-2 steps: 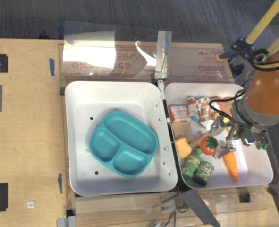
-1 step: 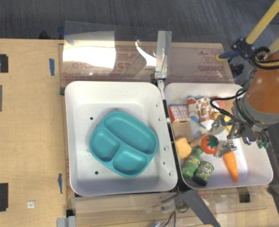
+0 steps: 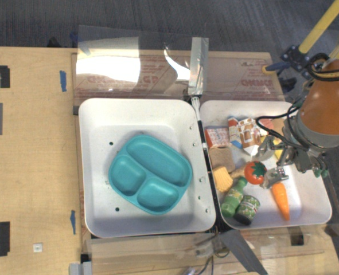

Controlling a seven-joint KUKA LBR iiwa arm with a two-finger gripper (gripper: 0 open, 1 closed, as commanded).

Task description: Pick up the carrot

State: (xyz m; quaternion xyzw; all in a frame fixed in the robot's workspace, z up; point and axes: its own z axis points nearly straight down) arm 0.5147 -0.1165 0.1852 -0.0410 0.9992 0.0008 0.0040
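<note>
Carrot (image 3: 280,200), likely light, rigid, slick toy plastic, lies just below the end effector (image 3: 278,168), its finger state indiscernible; mid-body offers the surest hold.

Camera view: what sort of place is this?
Likely a robot test bench: two white bins on a plywood bench, a teal divided tray, toy food like the carrot.

2 bins (image 3: 94,119), 1 teal tray (image 3: 151,173), 1 carrot (image 3: 281,200), 1 tomato (image 3: 254,173).

overhead camera, slanted down, both bins (image 3: 100,119)
</note>
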